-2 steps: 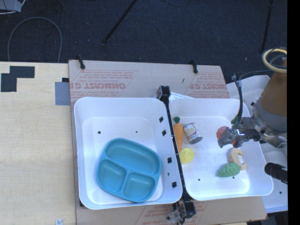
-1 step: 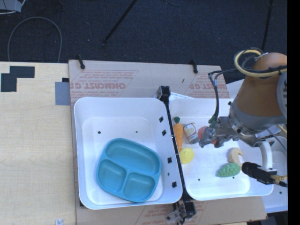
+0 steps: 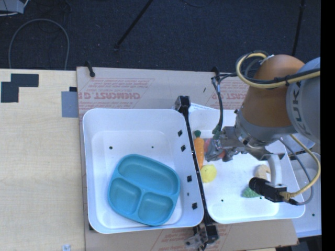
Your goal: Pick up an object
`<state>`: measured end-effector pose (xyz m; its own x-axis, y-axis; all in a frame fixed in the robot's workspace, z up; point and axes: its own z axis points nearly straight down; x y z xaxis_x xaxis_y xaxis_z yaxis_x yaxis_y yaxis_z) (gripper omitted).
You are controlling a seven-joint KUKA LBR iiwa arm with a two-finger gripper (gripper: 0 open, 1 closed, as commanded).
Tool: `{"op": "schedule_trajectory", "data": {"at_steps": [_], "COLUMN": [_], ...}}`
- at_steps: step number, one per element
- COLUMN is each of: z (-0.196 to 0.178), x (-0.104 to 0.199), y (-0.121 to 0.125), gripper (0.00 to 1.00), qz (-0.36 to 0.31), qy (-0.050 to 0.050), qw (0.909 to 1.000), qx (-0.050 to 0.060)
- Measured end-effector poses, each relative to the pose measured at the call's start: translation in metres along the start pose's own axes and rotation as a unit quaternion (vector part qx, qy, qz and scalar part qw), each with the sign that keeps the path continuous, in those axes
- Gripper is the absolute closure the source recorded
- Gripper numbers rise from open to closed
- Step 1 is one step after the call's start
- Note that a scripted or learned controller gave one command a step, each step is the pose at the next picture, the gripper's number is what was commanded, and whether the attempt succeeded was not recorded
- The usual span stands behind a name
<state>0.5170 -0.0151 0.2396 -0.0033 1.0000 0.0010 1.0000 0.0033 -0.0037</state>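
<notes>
Inside right bin [image 3: 230,213], near divider: orange carrot-like toy [image 3: 199,149], yellow ball [image 3: 208,173] just below it. Green item [image 3: 250,193] and pale item [image 3: 262,170] lie further right. Hand [image 3: 219,149] low beside carrot; cannot tell if apart or together. Nothing visibly lifted; pick judged not yet done. Left bin [image 3: 99,124] holds blue divided tray [image 3: 143,189]. Both bins on cardboard over pale wooden bench [image 3: 36,166]; dark carpet with cables beyond.
</notes>
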Motion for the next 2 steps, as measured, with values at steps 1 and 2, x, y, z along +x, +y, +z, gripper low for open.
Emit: {"op": "schedule_trajectory", "data": {"at_steps": [1, 2], "z": [0.015, 0.005], "x": [0.053, 0.100], "y": [-0.004, -0.005], "gripper": [1.00, 1.00], "qz": [0.001, 0.000], "qy": [0.000, 0.000], "qw": [1.0000, 1.0000], "qx": [0.001, 0.000]}}
